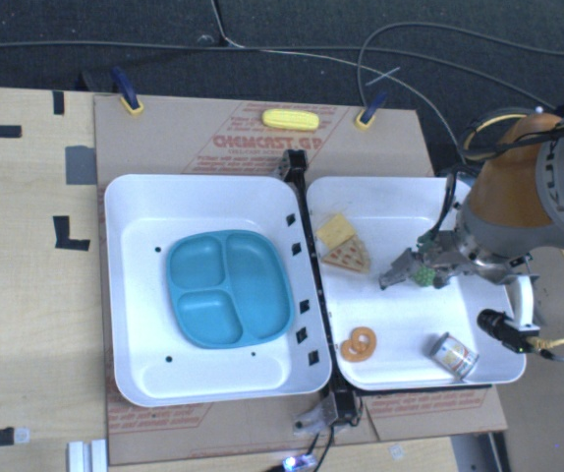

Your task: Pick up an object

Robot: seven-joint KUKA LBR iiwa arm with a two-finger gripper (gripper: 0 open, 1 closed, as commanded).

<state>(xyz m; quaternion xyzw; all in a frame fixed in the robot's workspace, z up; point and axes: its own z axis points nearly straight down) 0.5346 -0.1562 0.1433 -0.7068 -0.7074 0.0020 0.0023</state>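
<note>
In the right bin (400, 197) my gripper (412, 269) hangs low near the bin's middle right, under the grey arm with its orange band. A small green object (424, 274) shows right against the gripper; whether it is held cannot be made out. To the gripper's left lie a yellow wedge (336, 231) and a tan waffle-patterned slice (348, 256), touching each other. An orange ring (359, 344) rests near the bin's front left. A small silver can (453, 354) lies on its side at the front right.
The left bin (135, 205) holds a blue divided plate (230, 288). A yellow oblong object (290, 119) lies on the cardboard behind the bins. Blue-and-yellow clamps (127, 94) pin the cardboard's back corners. Cables cross the dark floor behind the bench.
</note>
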